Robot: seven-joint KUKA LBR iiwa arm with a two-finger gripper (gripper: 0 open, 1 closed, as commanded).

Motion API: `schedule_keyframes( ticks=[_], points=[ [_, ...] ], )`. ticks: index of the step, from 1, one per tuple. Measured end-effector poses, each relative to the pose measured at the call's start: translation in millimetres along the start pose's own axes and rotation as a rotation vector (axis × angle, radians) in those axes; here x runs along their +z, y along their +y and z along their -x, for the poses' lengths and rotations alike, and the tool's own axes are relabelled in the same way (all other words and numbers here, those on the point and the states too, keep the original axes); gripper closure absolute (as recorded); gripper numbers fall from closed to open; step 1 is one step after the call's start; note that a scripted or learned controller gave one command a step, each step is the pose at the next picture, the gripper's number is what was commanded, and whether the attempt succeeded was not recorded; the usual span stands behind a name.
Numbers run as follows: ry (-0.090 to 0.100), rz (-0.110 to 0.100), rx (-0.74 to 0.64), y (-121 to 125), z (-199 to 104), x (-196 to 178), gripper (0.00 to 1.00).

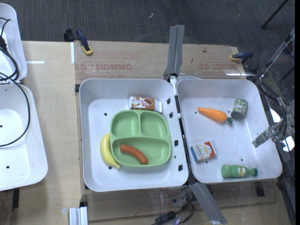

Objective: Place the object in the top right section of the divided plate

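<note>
Divided plate holds sausage; pincer at right bin's edge.

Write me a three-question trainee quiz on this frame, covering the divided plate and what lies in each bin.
1. True or false: the sausage lies in the large bottom section of the green divided plate.
2. Which item touches the plate's outer left edge? A) carrot B) banana C) green bottle
3. Fill in: the carrot, can, small carton and green bottle all lie in the ____ bin.

Key: 1 true. 2 B, the banana. 3 right; the right bin holds them, while the left bin holds the plate.
</note>
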State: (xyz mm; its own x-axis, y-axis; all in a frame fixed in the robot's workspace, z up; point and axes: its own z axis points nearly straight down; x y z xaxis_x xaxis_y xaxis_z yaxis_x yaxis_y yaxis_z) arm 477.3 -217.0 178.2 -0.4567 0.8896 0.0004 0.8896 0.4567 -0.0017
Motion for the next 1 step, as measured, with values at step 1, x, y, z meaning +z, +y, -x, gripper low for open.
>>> schedule_keyframes(
  ticks=[1],
  points=[
    [-0.003,0.002,-0.160,-1.4,4.9,-29.6,1.00]
  ],
)
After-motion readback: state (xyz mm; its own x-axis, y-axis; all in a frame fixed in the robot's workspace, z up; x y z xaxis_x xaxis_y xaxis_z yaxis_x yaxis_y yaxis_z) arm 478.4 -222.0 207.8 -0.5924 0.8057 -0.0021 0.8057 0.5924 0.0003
